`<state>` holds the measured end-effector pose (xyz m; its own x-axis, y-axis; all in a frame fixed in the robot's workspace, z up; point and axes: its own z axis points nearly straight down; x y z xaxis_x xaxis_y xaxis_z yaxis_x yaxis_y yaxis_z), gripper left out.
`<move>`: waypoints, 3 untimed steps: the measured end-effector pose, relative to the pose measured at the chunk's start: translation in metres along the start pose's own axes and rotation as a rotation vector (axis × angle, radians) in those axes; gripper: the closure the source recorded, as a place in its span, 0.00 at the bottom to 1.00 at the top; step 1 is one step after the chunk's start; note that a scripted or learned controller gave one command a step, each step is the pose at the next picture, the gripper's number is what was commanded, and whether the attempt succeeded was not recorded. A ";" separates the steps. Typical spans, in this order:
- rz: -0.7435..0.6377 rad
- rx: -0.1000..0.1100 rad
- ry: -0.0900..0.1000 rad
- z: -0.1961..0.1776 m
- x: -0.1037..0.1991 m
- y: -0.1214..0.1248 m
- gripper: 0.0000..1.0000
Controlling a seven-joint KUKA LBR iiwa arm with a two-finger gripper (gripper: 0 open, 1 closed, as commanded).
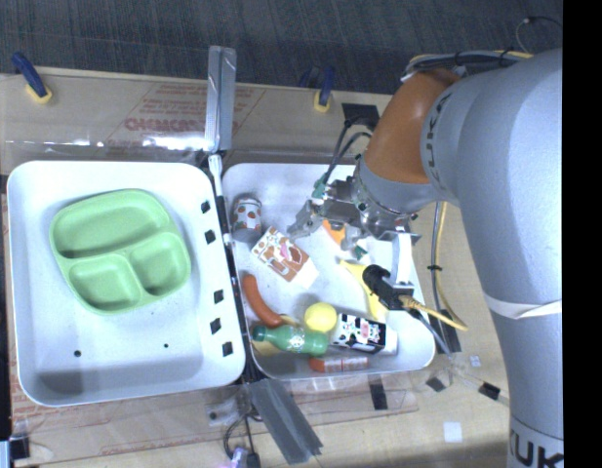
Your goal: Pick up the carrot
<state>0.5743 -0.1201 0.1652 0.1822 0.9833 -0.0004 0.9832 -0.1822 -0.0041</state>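
Note:
The carrot [333, 230] shows as a small orange piece in the upper middle of the right bin [271, 178]. My gripper [326, 214] is down in that bin, right over the carrot and hiding most of it. I cannot tell whether it touches the carrot. The grey arm with its orange band [408, 135] reaches in from the right and covers the bin's right side.
Around the gripper lie a white and orange packet [281, 254], a round tin [246, 214], a sausage [260, 300], a lemon [320, 316], a green bottle [286, 337], a cow-patterned box [360, 332] and a banana [367, 281]. A green divided plate [120, 247] sits in the left bin [27, 193].

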 end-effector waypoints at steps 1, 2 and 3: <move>0.164 0.000 0.000 -0.048 0.032 0.036 0.00; 0.194 -0.029 -0.001 0.053 -0.048 0.063 0.00; 0.186 -0.027 -0.004 0.042 -0.048 0.063 1.00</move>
<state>0.6278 -0.1787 0.1229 0.3614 0.9324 -0.0029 0.9322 -0.3612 0.0232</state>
